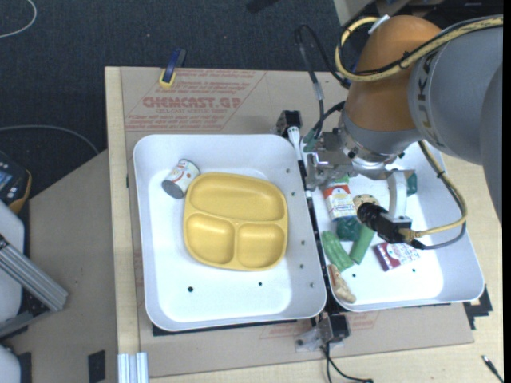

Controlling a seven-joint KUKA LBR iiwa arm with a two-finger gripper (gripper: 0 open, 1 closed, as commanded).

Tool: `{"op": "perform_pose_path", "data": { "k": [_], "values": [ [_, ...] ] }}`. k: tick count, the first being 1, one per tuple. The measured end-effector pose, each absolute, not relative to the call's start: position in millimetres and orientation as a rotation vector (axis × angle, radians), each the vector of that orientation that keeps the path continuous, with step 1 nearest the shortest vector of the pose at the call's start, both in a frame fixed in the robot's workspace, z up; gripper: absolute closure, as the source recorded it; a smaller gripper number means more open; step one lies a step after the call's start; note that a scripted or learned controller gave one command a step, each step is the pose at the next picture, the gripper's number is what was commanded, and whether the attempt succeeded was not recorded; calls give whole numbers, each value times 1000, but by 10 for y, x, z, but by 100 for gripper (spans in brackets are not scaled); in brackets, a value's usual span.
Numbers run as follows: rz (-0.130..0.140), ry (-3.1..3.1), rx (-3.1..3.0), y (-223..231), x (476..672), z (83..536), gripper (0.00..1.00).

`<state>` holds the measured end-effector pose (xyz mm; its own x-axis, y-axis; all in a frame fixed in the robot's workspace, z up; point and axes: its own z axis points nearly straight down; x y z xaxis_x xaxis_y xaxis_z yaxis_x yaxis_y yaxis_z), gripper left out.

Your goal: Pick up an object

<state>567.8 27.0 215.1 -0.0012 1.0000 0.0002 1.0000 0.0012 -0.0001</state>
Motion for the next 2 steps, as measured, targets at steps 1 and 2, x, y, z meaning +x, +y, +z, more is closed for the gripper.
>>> {"op": "perform_pose_path", "data": {
  "k": [1, 2],
  "values": [
    [-5, -2225, -2221, 328, 5623, 2349, 100],
    [3, -2223, -2219, 341, 5712, 2179, 100]
  ]
}}
